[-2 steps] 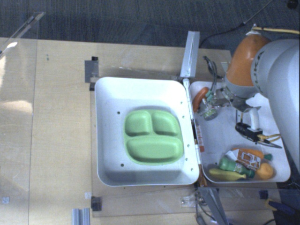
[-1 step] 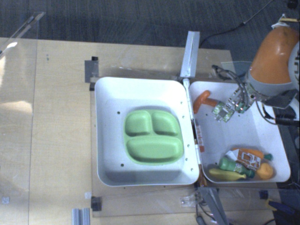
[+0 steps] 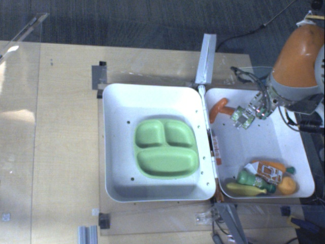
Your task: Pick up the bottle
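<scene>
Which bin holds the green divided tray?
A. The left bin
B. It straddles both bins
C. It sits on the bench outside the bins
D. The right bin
A: the green divided tray lies flat in the middle of the left bin, while the right bin holds the bottle and other small items.

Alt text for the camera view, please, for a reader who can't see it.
The gripper hovers in the right bin beside an orange object, far from the bottle lying in that bin's near corner. A green divided tray sits in the left bin.
</scene>
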